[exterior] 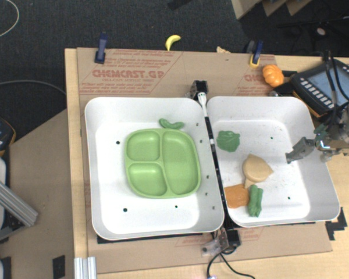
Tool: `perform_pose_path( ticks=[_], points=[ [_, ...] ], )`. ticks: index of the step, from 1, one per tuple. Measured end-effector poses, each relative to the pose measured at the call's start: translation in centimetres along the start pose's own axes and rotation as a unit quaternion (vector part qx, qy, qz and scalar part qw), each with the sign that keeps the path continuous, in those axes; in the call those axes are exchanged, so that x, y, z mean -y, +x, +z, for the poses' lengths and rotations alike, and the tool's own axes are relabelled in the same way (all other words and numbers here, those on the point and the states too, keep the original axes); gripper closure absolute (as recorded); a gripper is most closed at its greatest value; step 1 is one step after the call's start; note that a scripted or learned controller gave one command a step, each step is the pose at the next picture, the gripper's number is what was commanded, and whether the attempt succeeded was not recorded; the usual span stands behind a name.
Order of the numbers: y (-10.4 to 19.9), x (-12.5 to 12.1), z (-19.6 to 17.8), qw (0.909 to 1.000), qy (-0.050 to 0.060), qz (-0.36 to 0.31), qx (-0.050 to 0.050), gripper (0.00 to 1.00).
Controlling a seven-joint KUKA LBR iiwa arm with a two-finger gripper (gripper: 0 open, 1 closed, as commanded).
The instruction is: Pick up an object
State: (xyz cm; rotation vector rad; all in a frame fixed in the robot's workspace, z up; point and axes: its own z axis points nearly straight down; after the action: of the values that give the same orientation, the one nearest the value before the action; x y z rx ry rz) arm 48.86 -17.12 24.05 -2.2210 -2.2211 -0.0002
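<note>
Nearest the camera in the right-hand shallow white bin (321, 205) lie three things bunched together: a flat orange wedge-shaped piece (237, 196), a knobbly dark green stick-shaped toy (255, 201) touching its right edge, and just behind them a tan rounded block with a flat top (256, 169). Further back, near the divider, a small crumpled green leaf-like toy (228, 140) sits apart from the rest. The left-hand white bin (102, 173) holds a pale green three-compartment plastic tray (163, 162) with a leaf-shaped tab at its far edge.

The two-finger gripper (296, 150) enters from the right, low over the right bin's right side — one dark finger tip is plain to see, but whether the fingers stand wide or narrow I cannot tell, and nothing is visible between them.

The step in hand looks like the approach, with no object yet taken. To do it well, choose a target with room around it:

- The tan block is nearest the gripper and stands proud of the floor (likely the easiest to straddle), though its front edge is close to the green stick.
- The leaf-like toy is isolated — a clean descent, but it looks soft and low.
- The orange wedge and green stick touch, so closing on one risks dragging the other.

Centre over the chosen piece before descending.
</note>
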Motion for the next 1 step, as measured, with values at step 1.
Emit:
perform_pose_path(
  ticks=[1],
  points=[
    [6.46,0.99,16.21,1.0000,0.001,-0.002,-0.001,0.00]
  ],
)
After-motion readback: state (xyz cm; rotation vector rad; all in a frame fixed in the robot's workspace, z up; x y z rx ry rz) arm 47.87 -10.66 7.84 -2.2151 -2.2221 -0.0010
